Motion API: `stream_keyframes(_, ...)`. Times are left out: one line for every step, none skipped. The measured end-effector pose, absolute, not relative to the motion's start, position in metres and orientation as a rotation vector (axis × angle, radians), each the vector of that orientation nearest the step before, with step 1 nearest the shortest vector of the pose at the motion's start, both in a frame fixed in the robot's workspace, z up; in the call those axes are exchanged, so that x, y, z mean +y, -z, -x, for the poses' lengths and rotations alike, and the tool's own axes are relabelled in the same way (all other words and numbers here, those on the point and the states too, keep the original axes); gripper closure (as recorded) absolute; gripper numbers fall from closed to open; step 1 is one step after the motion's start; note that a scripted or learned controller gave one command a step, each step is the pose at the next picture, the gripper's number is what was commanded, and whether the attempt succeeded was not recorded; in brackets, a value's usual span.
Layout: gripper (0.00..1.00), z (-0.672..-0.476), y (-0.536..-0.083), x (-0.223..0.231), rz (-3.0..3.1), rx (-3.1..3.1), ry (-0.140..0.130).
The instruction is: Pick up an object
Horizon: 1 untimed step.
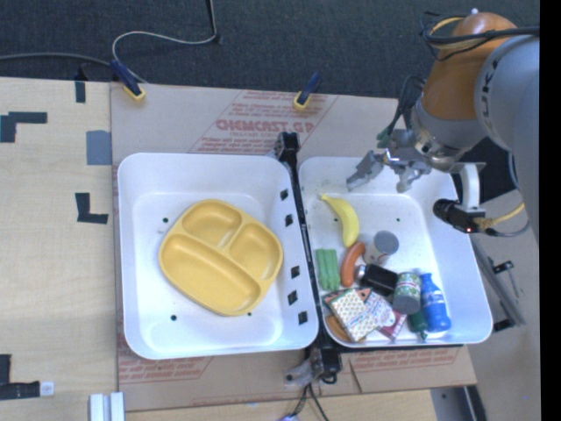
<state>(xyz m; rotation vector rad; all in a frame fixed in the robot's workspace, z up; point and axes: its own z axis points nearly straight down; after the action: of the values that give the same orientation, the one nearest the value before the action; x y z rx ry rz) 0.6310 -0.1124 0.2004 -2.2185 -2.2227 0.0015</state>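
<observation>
Cardboard sheeting covers the tabletop (53,235), and on it sit two shallow white plastic bins side by side. No object has been picked up yet, by my reading: the grey two-finger gripper (387,174) hangs over the far edge of the right bin (456,261) with its fingers spread apart and nothing between them, so the whole grasp is left to do. The nearest candidate is one curved yellow plastic banana (344,217), lying just near and left of the gripper in the far half of that bin. Nearer than it are one green ridged block (327,268), one orange-red sausage-shaped toy (352,262) touching it, one small grey round can (383,246), one black box-like item (380,278), one dark green-grey tin (407,291), one blue plastic bottle (433,303) at the right, and one patterned flat packet (361,312) at the near edge; a few smaller pieces beneath these are too jumbled to count. Left of all that, the left bin (140,261) holds one yellow divided plastic tray (221,255), well apart from the gripper. Two blue-and-yellow clamps (128,81) pin the cardboard's far edge.
</observation>
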Motion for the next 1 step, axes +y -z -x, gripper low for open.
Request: stream_keyframes(0.00,-0.5844,-0.0854,-0.1137,2.220,-2.222,0.000)
